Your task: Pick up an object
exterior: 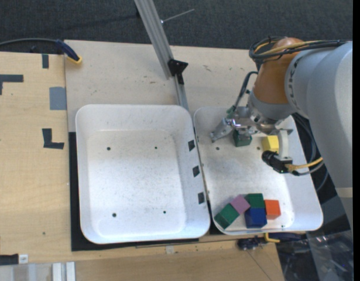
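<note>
Blocks [250, 209], clustered at near corner of right bin [302, 212]: green, pink, dark green, blue, orange. Judged light, rigid, smooth; best pinched across flat opposite faces. Gripper [243, 134] near bin's far end, well apart from cluster; finger state impossible to tell.

The wooden table [27, 174] carries grey tape pieces [58, 98] on its left part. A metal pole [153, 28] goes slanted from the top to a black clamp [177, 68]. A black cable [21, 41] ends near a blue-yellow clip [69, 51]. Beyond the table lies dark carpet [62, 7].
</note>
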`<state>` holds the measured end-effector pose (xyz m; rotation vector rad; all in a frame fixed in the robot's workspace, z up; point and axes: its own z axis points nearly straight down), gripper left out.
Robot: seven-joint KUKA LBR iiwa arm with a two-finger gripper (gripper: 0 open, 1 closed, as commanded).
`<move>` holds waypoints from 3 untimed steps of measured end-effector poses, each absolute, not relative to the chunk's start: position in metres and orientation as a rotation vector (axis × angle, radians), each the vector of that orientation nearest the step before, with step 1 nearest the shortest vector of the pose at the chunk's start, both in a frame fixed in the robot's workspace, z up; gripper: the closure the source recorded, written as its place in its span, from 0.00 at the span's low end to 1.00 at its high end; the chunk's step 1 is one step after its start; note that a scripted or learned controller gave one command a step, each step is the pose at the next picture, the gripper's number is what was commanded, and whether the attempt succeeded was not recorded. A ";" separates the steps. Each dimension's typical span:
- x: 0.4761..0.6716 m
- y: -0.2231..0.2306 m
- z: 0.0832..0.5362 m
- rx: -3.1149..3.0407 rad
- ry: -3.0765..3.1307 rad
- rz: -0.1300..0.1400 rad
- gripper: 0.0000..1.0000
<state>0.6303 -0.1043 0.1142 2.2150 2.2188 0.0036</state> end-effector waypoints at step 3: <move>0.631 -0.109 0.170 2.219 2.221 0.002 1.00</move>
